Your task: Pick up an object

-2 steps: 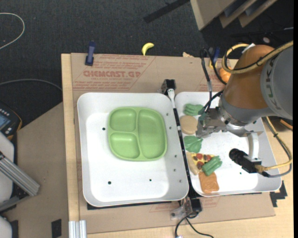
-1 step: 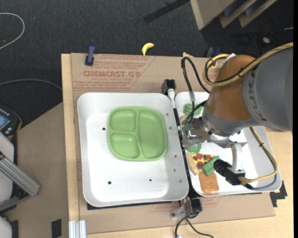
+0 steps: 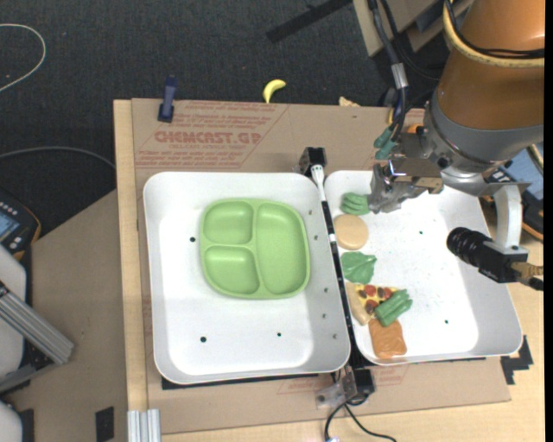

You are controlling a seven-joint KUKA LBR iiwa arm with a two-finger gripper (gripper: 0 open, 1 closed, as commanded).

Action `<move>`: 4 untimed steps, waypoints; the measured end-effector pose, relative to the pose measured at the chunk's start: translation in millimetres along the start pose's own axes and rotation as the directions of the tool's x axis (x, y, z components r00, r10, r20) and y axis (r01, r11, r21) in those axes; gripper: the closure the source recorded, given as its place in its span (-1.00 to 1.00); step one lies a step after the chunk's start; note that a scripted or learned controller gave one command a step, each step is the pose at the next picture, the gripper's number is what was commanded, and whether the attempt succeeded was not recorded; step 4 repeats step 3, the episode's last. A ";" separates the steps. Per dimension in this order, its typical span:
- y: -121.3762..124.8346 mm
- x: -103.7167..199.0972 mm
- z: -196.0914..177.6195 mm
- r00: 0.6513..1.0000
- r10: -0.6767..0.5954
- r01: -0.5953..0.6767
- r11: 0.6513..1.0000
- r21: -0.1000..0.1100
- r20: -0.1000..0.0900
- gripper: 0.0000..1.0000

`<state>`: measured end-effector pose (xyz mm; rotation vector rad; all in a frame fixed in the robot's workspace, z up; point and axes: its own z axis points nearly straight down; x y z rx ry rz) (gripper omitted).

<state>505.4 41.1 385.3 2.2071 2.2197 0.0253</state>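
The two shallow white bins, left (image 3: 173, 285) and right (image 3: 467, 302), appear to be smooth moulded plastic with a soft sheen. The pale green three-compartment plate (image 3: 256, 248) in the left bin looks like matt plastic, evenly coloured. The flat brown sheet (image 3: 216, 138) beneath the bins reads as matt cardboard with red printed lettering. The small food-shaped pieces in the right bin, including a tan round disc (image 3: 351, 232) and an orange slab (image 3: 388, 340), look like smooth plastic. The arm's orange band (image 3: 501, 26) is glossy; the grey wrist housing (image 3: 484, 129) below it has a satin finish. The dark floor (image 3: 86, 52) at the far side looks like rough carpet.
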 end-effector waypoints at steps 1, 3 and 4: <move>10.8 -64.8 77.9 1.000 0.013 -0.013 1.000 0.027 0.006 1.00; -23.5 39.8 -45.1 1.000 0.003 -0.003 1.000 0.002 0.000 1.00; -23.5 39.8 -45.1 1.000 0.003 -0.003 1.000 0.002 0.000 1.00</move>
